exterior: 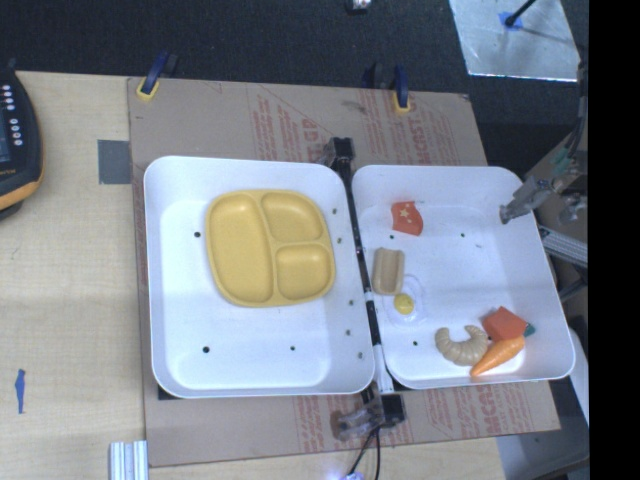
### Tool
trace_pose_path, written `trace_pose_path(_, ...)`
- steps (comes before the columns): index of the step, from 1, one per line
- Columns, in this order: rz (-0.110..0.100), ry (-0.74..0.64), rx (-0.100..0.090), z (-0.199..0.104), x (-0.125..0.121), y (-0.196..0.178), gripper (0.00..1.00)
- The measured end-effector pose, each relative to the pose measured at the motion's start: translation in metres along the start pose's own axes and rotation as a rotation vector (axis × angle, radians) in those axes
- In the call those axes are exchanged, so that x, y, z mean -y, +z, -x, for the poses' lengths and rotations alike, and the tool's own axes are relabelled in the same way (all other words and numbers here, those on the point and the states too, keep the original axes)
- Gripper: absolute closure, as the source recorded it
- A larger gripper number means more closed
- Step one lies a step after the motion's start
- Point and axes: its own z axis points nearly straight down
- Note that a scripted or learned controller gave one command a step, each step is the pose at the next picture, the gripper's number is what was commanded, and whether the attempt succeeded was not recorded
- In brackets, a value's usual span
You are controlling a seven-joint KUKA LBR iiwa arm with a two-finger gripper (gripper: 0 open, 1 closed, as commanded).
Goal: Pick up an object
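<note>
At frame's right edge the tool [520,205], grip state unclear, is poised near a light, rigid-looking carrot [497,356], best pinched mid-body.

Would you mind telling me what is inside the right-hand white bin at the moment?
The right bin holds a red piece, a tan block, a small yellow item, a beige curled toy, and a carrot partly covering an orange-red block.

My bench [70,298]: pale wood top, landmark for all below. Brown cardboard sheet [300,118] lies flat on bench, red print across it. Blue-and-yellow clamps [153,76] pin cardboard at bench's far edge. Grey tape patch [114,161] on bench left of cardboard. Beyond bench, dark carpet floor [250,18], with pale grey square [510,23] toward far right.
</note>
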Motion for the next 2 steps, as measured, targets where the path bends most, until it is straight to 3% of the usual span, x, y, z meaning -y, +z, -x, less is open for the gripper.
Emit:
trace_pose_path(1, -0.008, -0.006, -0.004, -0.042, -0.037, 0.098, 0.0)
trace_pose_path(2, -0.005, -0.006, -0.003, -0.091, -0.063, 0.14, 0.0)
